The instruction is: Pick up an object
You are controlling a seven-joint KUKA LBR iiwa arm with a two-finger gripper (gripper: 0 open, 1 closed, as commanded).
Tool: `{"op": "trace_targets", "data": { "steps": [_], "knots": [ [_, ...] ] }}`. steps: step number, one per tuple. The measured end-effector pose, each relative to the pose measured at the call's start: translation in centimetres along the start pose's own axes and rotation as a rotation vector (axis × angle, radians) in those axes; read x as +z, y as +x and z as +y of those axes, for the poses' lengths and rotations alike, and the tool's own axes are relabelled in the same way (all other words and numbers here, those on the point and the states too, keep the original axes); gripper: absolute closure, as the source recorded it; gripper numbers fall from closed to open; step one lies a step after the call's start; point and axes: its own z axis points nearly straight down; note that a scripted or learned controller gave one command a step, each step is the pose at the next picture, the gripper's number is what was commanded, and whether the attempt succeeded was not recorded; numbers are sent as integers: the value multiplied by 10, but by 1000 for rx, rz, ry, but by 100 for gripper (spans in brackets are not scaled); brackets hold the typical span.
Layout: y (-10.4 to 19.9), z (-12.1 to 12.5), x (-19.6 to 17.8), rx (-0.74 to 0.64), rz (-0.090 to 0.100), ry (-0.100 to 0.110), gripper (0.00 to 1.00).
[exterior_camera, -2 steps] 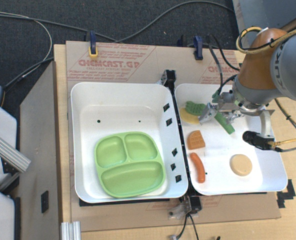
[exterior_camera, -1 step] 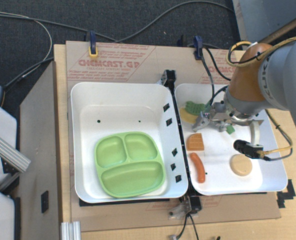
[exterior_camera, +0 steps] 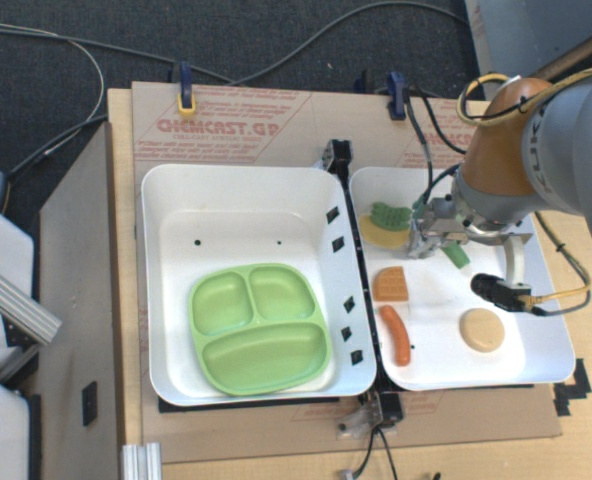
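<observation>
The gripper (exterior_camera: 438, 240) hangs low in the right bin (exterior_camera: 536, 363), just beside the green and yellow food pieces (exterior_camera: 385, 222). Whether it grips anything cannot be told.

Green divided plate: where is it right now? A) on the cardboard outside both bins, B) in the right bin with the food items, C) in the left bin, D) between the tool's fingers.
C: the green divided plate lies flat on the floor of the left bin, apart from the food items in the right bin.
</observation>
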Motion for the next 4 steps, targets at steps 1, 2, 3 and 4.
{"op": "trace_targets", "data": {
  "steps": [1,2,3,4],
  "knots": [
    [9,7,-59,-3,-2,-7,100],
    [9,6,-124,-3,-3,-8,100],
    [13,4,-188,-3,-3,-8,100],
    [13,5,-186,-2,-3,-2,100]
  ]
}}
